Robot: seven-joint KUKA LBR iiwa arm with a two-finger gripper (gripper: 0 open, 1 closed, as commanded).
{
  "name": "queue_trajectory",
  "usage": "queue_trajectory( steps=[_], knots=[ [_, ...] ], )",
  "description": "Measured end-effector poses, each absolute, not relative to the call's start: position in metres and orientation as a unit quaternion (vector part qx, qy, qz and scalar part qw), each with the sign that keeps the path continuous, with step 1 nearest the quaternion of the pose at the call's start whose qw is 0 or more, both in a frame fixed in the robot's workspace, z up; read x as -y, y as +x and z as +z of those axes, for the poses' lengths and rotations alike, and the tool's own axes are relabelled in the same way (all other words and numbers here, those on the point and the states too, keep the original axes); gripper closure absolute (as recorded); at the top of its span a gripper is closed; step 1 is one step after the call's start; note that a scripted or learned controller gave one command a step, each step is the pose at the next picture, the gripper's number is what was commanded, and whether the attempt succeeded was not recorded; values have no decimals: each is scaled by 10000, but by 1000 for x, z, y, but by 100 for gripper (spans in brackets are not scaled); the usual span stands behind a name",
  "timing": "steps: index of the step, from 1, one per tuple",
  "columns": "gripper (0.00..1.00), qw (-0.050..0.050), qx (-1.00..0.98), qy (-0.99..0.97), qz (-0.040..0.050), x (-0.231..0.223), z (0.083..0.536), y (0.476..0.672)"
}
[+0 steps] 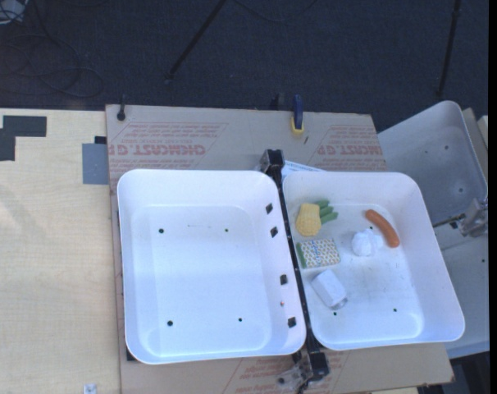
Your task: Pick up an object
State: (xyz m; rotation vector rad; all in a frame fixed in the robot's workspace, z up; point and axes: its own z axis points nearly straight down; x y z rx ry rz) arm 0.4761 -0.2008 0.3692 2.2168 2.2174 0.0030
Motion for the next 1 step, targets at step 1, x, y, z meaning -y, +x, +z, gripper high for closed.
queue_trajectory(
  steps=[1],
  knots=[
    [100,50,-7073,7069,15,215,470,476]
  ],
)
